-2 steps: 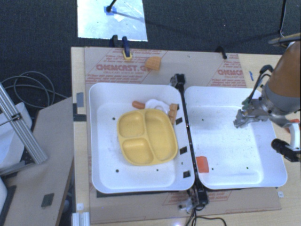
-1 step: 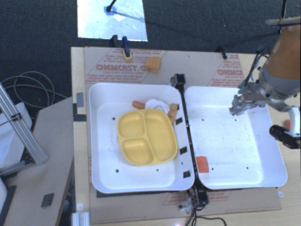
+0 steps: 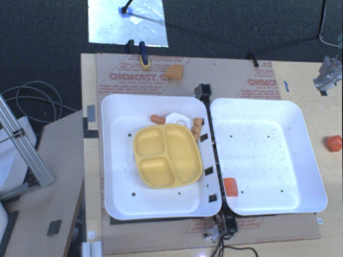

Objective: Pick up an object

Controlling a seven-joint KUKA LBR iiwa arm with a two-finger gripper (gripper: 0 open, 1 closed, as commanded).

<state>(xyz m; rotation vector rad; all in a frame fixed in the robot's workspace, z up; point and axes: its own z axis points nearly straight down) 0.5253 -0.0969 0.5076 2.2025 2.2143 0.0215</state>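
The left bin [image 3: 115, 159] holds a yellow divided plate [image 3: 167, 156]. Behind the plate lie a small orange sausage-shaped piece [image 3: 157, 119], a white object [image 3: 178, 120] and a short tan piece [image 3: 197, 127]. An orange-red block [image 3: 230, 186] sits in the right bin [image 3: 300, 143], at its near left corner. At the view's right edge a grey metal part that looks like my gripper [image 3: 328, 75] hangs over the bench, beyond the right bin's far right corner and apart from every object.
A tan waffle-like piece [image 3: 174, 72] lies on the cardboard behind the left bin. A small orange object [image 3: 334, 143] rests on the bench right of the right bin. Black clips [image 3: 203, 91] sit along the seam between the bins. A thin wire loop [image 3: 325, 20] hangs at the top right.
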